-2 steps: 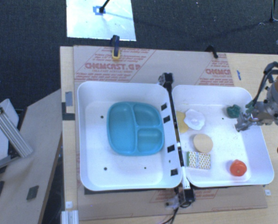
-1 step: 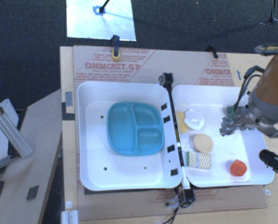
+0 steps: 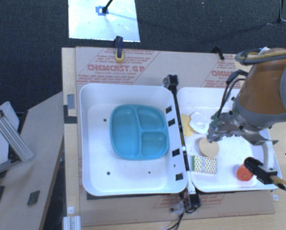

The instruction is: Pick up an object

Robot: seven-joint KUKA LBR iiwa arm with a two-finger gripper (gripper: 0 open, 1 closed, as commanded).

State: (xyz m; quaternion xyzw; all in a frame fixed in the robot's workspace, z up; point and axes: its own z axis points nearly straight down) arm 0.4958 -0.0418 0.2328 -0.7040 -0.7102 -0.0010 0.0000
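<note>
Two bins sat side by side; the tool, grip unreadable, hovered over one tan disc beside one red piece.

One fixed camera looks down (slantwise) on both bins.

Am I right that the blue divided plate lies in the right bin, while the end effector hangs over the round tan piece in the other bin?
Not quite: in the camera view the blue divided plate lies in the left bin. The end effector hangs over the round tan piece in the right bin.
</note>
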